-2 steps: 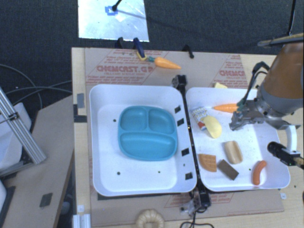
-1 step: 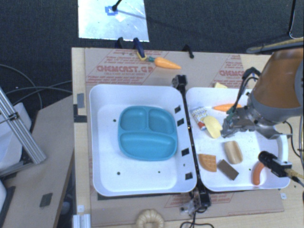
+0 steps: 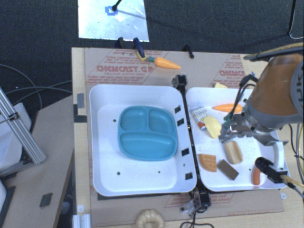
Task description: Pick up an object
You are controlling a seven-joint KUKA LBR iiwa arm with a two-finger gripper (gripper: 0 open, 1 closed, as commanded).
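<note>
Bins: two; left bin (image 3: 102,127) holds one blue divided plate (image 3: 146,132), right bin (image 3: 204,96) several toy foods. Jaws state on gripper (image 3: 227,133): cannot tell.

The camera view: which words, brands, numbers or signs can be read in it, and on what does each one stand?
"CHEMCAST GP", red print on the brown board under the bins, at the far left.
"CHEMCAST", the same red print slanted at the far right of the board; its ending is blurred.
Smaller red lines beneath both prints: too small to read.
Packet in the right bin: its printing is too blurred to read.
</note>
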